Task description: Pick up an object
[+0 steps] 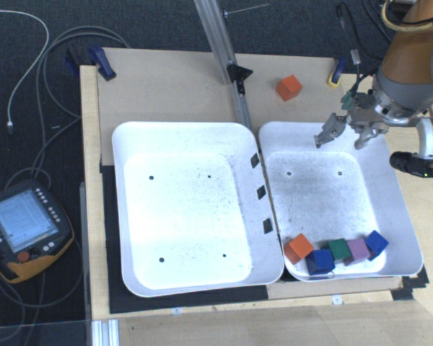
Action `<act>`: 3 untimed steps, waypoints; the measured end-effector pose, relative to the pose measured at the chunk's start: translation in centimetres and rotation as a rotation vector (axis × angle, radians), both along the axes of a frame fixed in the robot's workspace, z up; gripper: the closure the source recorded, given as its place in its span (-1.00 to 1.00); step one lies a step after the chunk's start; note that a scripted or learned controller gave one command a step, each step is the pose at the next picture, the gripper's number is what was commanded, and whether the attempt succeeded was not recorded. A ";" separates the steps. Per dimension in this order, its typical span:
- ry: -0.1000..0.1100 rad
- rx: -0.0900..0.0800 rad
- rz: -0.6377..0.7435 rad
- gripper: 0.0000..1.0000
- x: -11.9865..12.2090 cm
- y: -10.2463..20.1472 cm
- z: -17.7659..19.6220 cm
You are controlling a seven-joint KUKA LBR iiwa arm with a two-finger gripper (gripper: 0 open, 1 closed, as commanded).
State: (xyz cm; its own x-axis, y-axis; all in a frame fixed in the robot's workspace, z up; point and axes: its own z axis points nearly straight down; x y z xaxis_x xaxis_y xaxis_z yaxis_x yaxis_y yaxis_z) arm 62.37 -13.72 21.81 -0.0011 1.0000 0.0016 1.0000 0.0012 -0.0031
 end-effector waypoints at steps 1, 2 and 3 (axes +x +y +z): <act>0.002 0.001 0.002 -1.00 -1.3 2.6 -1.7; 0.000 -0.001 0.002 -1.00 1.4 4.2 -5.9; -0.007 -0.001 0.001 1.00 1.5 4.1 -4.5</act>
State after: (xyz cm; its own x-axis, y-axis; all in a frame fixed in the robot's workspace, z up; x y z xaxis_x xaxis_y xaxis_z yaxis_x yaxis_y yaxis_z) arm 63.90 -9.61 17.32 -0.0026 1.0000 0.0002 1.0000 0.0026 0.0036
